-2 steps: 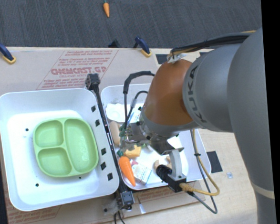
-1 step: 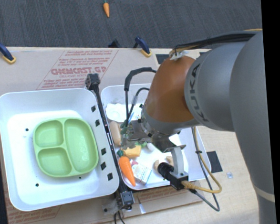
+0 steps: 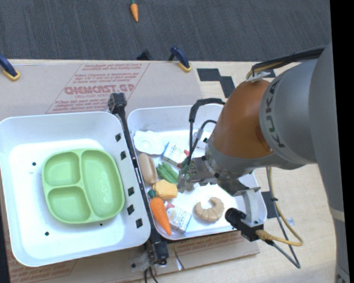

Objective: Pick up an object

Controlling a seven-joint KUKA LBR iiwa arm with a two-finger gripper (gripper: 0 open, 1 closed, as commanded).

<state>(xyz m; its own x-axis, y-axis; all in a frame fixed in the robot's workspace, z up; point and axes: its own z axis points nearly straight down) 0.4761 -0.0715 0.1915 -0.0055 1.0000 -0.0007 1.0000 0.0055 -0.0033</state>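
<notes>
Carrot [image 3: 160,214] beside cheese [image 3: 165,189], croissant [image 3: 209,210], carton [image 3: 179,219].

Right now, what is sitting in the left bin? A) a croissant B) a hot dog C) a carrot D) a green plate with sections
D, the green divided plate lies in the left bin; the food toys are in the right bin.

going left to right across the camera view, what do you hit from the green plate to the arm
green plate → hot dog → carrot → croissant → arm
</notes>
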